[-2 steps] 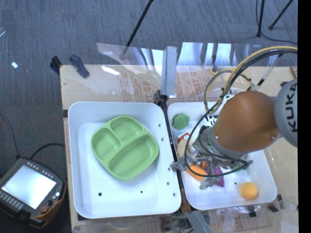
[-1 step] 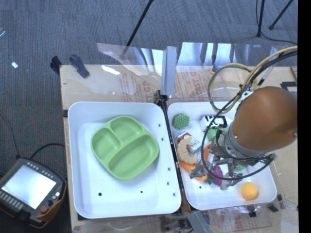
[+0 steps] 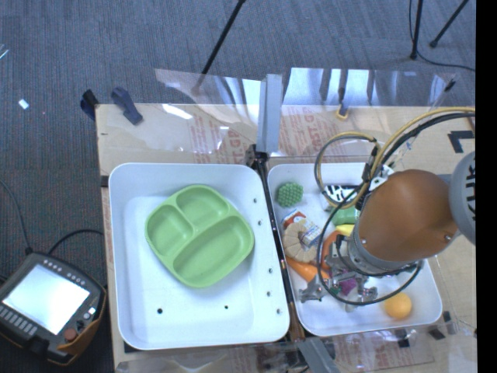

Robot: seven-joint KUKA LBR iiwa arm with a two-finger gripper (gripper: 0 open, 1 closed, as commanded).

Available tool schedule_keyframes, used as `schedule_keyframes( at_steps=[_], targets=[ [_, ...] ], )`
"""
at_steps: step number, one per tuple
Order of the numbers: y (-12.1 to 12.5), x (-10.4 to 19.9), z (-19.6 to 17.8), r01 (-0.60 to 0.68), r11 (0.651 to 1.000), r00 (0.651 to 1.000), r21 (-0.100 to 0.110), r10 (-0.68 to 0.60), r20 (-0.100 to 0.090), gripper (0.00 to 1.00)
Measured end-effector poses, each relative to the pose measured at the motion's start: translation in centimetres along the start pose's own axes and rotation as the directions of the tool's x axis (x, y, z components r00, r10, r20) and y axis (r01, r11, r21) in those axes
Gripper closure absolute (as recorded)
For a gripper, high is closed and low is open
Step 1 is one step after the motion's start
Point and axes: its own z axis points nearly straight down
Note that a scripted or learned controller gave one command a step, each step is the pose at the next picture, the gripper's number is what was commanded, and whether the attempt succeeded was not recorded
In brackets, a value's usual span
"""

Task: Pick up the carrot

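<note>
The gripper [image 3: 335, 284] is low in the right bin [image 3: 432, 311], under the big orange band [image 3: 404, 212] of the arm, and most of its body is hidden by this band and by the looping cables [image 3: 342, 155]. Its fingers are small and dark among clutter, so I cannot tell if the jaws are apart or closed, or if anything is between them.

Just to the right of the jaws and a little nearer to the camera lies an orange ball [image 3: 398, 306]. Touching the jaws area on the left side is the carrot [image 3: 304, 270]; it lies on the bin floor close to the left wall, and its right end goes behind the gripper parts, so the contact is hard to judge. A small purple thing [image 3: 349, 285] shows beside the fingers, too small to name.

Behind the carrot lies a round tan item [image 3: 298, 235], and farther back a green spiky ball [image 3: 290, 193]. A yellow object [image 3: 344, 214] is partly covered by the arm.

Far to the left of the jaws, in the left bin [image 3: 132, 325], sits a green divided plate [image 3: 199, 234].

The arm comes in from the right, and its grey part is cut by the frame edge.
</note>
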Motion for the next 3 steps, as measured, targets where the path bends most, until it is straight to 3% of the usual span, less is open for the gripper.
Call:
schedule_keyframes(
  at_steps=[1, 2, 3],
  targets=[
    [-5.2, -1.9, 0.0, 0.053, 0.999, 0.999, 0.000, -0.053, 0.001, 0.00],
    [-5.0, -2.1, -0.5, 0.046, 0.999, 0.999, -0.011, -0.046, 0.005, 1.00],
    [0.9, -5.4, -10.2, -0.143, 0.990, 0.990, 0.004, 0.143, 0.000, 1.00]
  ],
)
